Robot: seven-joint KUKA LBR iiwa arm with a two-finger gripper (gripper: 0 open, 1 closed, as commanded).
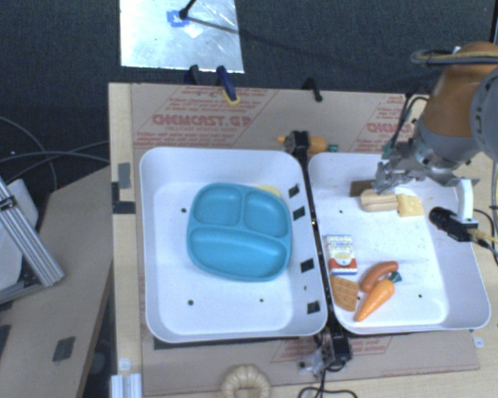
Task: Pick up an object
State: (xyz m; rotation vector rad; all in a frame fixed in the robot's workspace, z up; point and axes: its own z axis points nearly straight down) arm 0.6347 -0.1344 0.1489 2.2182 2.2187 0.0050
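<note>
My gripper (388,181) sits low over the back of the right bin (456,301), right above a pale tan block (378,201) that lies flat on the bin floor, with a cream-coloured piece (410,206) touching or just beside its right end. From this slanted look down, I cannot tell whether my fingers are spread or closed, nor whether they straddle the block or merely rest over it. That is my first worry: if I come down off-centre, one finger lands on top of the block and I close on air. The second is the neighbour: my fingers may catch the cream piece too, or shove it aside and twist the block out of line. Something dark lies just behind the block, near the bin's back wall, perhaps another item, and it could crowd my approach. Nearer the front, the small carton (340,252), the cracker (344,292), the sausage (378,274) and the carrot (375,299) lie well apart from me. The left bin (170,305) holds a blue divided plate (236,230).
</note>
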